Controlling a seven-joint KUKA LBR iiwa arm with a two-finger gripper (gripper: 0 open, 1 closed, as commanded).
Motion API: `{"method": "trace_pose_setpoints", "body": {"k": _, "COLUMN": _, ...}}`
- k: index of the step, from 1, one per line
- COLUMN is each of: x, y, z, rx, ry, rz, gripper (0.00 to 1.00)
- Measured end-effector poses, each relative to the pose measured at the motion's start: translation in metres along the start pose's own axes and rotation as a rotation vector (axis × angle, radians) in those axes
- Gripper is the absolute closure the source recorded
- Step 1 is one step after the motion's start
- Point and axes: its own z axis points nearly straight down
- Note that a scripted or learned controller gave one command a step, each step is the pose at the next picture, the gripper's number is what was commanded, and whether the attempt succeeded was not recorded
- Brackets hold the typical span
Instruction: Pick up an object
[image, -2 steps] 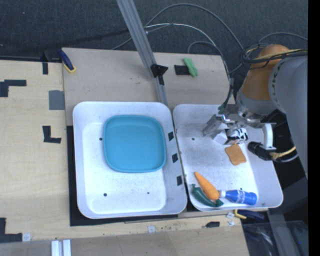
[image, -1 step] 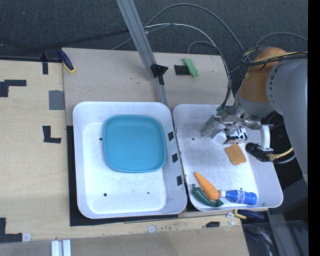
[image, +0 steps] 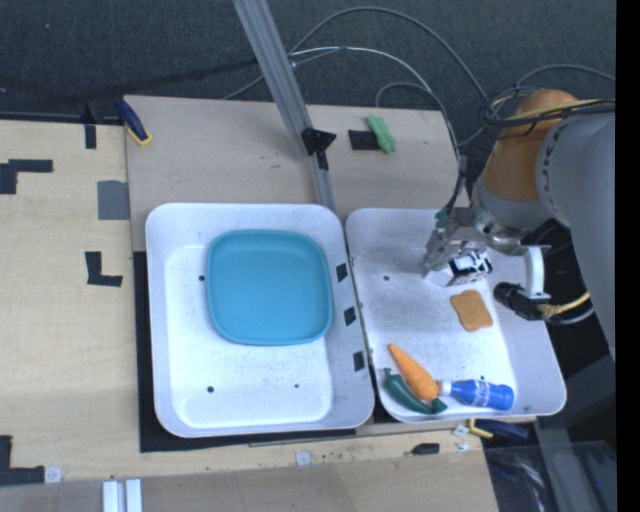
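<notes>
One plate (image: 268, 286), one carrot (image: 414, 372)

There are no words or numbers here that can be read. The blue and white tube (image: 480, 393) in the right bin (image: 525, 355) may have a label, but it is too small and blurry to make out. The small black and white thing (image: 468, 265) near the arm shows no letters either.

Plate (image: 268, 286) in left bin (image: 170, 330); in right bin (image: 385, 290), biscuit (image: 471, 309) behind carrot (image: 413, 372) and tube (image: 480, 394)
</notes>
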Motion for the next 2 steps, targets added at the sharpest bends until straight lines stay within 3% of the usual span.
{"method": "trace_pose_setpoints", "body": {"k": 2, "x": -0.01, "y": 0.001, "z": -0.108, "rx": 0.004, "ry": 0.001, "rz": 0.0, "gripper": 1.0}}
